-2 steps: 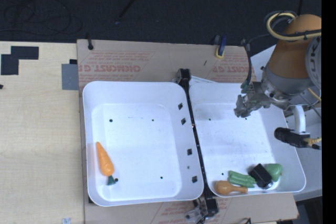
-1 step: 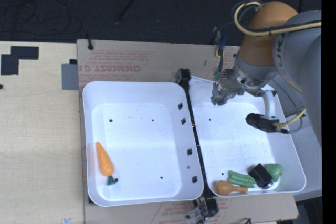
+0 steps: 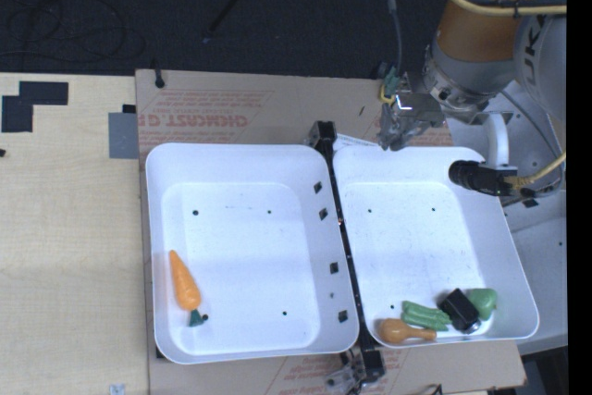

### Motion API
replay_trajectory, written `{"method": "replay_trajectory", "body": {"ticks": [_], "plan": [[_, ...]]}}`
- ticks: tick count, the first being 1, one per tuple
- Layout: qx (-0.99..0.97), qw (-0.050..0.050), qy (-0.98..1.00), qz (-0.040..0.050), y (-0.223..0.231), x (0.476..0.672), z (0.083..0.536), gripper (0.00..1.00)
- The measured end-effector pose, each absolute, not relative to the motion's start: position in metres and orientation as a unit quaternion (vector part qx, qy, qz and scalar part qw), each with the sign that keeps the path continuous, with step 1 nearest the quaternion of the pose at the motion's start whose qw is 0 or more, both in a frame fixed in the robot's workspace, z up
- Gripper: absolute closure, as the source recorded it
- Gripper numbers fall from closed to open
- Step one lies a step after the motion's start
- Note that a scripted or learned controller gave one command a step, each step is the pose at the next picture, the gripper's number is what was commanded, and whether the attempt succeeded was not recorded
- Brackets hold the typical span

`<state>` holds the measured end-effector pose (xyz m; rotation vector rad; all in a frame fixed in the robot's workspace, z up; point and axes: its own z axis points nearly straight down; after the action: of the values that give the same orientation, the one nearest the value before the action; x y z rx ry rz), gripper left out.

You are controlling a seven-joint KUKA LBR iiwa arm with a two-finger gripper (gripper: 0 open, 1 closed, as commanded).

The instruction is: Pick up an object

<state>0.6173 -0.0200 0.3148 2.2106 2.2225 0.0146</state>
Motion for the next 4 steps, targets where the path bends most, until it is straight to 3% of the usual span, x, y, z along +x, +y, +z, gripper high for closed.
{"method": "replay_trajectory", "body": {"ticks": [1, 2, 3, 4], "plan": [[0.71, 0.001, 0.704, -0.0007, -0.093, 0.547, 0.353, 1.0], [0.706, -0.001, 0.708, -0.0002, -0.068, 0.517, 0.369, 1.0], [0.703, 0.0, 0.711, 0.0017, 0.036, 0.492, 0.416, 1.0], [0.703, 0.001, 0.711, 0.0035, 0.155, 0.549, 0.49, 1.0]]}}
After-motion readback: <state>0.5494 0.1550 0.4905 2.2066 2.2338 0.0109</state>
